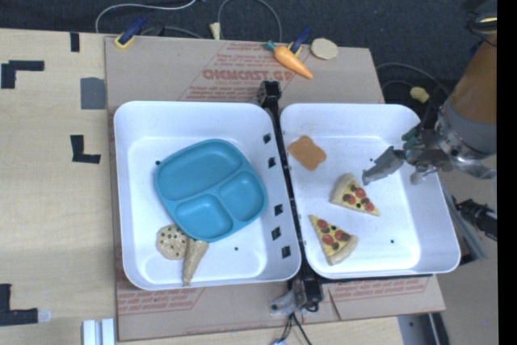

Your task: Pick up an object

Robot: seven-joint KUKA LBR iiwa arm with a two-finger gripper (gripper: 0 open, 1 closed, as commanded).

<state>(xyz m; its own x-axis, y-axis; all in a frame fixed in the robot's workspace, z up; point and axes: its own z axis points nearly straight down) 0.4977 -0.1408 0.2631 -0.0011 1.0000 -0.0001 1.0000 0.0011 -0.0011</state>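
The bins [129, 174] looked like smooth white plastic. The blue tray [212, 188] was matt plastic, on brown cardboard [170, 77].

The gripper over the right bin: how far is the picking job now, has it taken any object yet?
Nothing looks picked yet. The gripper hangs over the right bin, beside the upper pizza slice, with nothing visible between its fingers. The lower pizza slice and the brown toast-like piece lie flat on the bin floor. What is left: closing on one object and lifting it.

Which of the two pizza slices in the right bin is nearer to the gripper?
The upper pizza slice, just left of the gripper. The lower slice lies nearer the bin's front edge, further from it.
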